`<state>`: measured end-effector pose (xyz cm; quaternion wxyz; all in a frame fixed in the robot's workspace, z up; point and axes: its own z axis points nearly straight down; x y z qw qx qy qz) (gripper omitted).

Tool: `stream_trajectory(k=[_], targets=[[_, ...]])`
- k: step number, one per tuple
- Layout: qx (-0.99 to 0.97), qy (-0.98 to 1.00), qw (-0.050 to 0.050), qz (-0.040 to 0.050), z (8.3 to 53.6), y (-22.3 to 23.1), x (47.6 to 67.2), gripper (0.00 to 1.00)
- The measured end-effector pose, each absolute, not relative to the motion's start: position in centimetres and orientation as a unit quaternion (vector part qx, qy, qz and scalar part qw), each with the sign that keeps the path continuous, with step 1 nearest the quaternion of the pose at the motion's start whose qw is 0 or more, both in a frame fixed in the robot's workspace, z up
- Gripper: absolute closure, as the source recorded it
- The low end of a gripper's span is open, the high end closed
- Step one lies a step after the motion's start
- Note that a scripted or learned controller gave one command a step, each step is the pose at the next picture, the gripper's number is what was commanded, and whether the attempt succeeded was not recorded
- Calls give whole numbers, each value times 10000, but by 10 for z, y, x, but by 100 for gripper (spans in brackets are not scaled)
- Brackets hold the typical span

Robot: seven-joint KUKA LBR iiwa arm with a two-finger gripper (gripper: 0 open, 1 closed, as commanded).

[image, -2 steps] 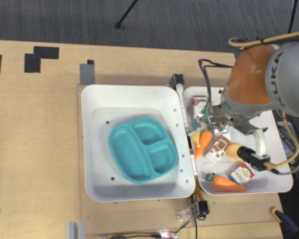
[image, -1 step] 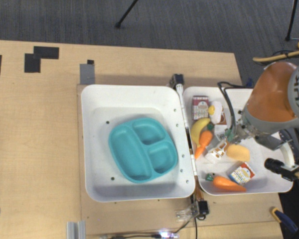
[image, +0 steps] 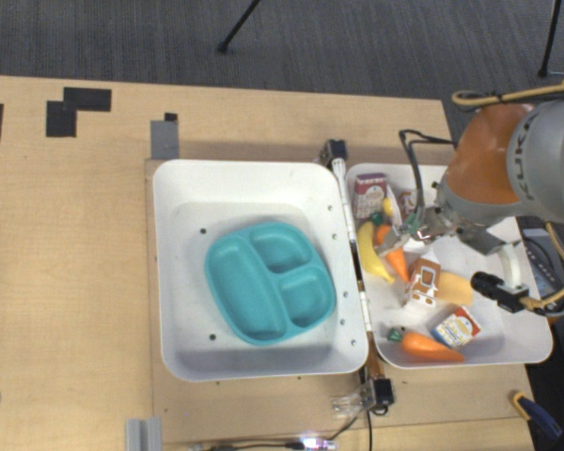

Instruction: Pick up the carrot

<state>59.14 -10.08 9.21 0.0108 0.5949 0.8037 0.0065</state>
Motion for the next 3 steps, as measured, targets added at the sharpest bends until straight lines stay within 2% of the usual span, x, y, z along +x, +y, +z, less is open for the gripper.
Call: stream_trajectory(k=[1, 2, 3], targets=[[5937, 8045, 130, 75, 107, -102, 594, 100], [5625, 8267, 91, 20, 191, -35, 616, 100], [5624, 8268, 35, 17, 186, -32, 613, 0]])
